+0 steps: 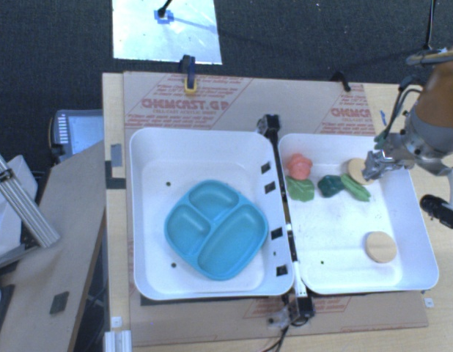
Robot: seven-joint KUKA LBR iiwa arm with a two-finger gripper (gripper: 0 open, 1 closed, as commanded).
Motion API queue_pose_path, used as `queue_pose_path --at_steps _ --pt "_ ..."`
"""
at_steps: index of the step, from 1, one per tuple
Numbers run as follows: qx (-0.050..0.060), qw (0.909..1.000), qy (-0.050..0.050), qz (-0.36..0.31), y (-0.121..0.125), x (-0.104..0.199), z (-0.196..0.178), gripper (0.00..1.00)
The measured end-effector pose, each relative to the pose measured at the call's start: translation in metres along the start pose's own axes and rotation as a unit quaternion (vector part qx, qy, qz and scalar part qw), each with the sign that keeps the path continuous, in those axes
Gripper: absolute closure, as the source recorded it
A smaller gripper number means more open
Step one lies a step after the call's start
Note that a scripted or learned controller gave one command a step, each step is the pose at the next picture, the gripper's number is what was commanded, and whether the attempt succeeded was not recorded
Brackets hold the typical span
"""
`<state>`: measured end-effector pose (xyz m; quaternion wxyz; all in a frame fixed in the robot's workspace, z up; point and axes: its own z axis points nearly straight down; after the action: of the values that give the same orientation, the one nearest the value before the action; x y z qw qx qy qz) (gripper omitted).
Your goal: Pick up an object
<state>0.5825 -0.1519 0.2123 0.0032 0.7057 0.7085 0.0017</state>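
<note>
The right bin (402, 270) holds several small items. An orange-pink piece (299, 166) lies near its back left, with a light green piece (301, 189) just in front of it. A dark green lump (330, 185) and a green pod (355, 187) lie in the middle. A pale tan disc (355, 169) sits at the back, and a tan round piece (380, 246) lies toward the front right. My gripper (374, 169) hangs low over the tan disc's right edge, close above the green pod.
The left bin (149, 152) holds a blue divided plate (215, 228). A black clip strip (279, 196) runs along the seam between the bins. Cardboard lies under both bins. A silver sheet (166, 20) lies beyond the bench.
</note>
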Motion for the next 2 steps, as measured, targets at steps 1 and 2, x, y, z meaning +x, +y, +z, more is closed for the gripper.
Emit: queue_pose_path --at_steps 1,2 --pt "-0.001 1.0 0.0 -0.001 0.005 0.001 -0.065 1.0" --pt "0.002 1.0 0.002 -0.002 0.009 0.05 -0.05 1.0"
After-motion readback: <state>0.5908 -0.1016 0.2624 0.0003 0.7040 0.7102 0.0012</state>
